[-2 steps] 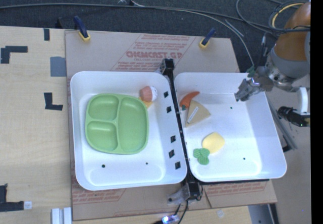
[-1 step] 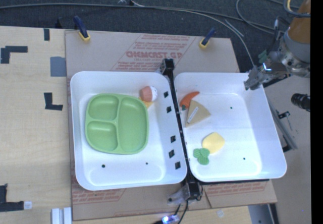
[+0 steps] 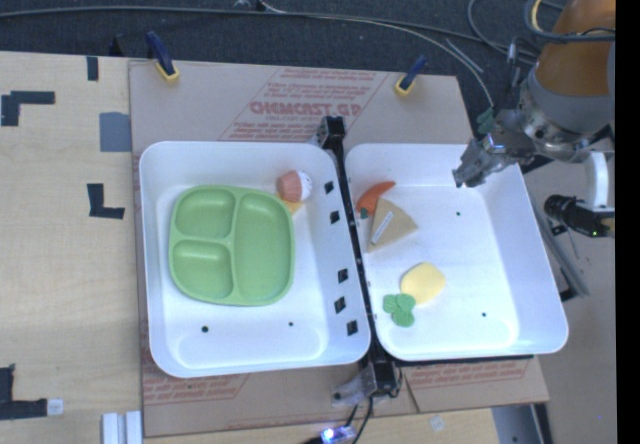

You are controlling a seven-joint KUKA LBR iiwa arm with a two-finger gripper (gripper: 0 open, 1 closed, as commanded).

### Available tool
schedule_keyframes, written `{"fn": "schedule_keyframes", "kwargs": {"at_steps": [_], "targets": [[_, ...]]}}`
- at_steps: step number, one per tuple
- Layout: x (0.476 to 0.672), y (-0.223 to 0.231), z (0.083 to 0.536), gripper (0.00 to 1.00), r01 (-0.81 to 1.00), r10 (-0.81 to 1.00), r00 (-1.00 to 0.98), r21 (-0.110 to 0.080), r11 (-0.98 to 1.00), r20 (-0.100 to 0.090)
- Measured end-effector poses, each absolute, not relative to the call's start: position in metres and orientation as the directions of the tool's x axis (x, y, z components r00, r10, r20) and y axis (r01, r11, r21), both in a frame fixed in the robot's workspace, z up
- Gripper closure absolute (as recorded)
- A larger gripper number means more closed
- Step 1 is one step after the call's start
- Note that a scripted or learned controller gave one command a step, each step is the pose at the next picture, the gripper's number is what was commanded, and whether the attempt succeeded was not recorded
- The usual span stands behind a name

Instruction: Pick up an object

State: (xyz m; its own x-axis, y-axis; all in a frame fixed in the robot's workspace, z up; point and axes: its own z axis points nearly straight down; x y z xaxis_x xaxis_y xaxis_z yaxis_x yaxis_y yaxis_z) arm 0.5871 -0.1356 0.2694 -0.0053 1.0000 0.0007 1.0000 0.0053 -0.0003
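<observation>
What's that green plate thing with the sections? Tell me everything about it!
The green plate is a light green divided tray that looks like smooth plastic, roughly square with rounded corners. Raised ridges split it into three compartments: two smaller ones on its left side, one above the other, and a larger one on the right. It lies flat and right side up in the left white bin, with nothing in its compartments. A small orange and white toy sits just beyond its upper right corner; whether they touch is unclear.

Right bin right half bare; toys crowd left side.
</observation>
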Motion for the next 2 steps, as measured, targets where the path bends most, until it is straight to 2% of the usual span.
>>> {"fn": "schedule_keyframes", "kwargs": {"at_steps": [2], "targets": [[0.563, -0.031, 0.274, 1.0, 1.0, 1.0, -0.005, -0.002, 0.005, 0.001]]}}
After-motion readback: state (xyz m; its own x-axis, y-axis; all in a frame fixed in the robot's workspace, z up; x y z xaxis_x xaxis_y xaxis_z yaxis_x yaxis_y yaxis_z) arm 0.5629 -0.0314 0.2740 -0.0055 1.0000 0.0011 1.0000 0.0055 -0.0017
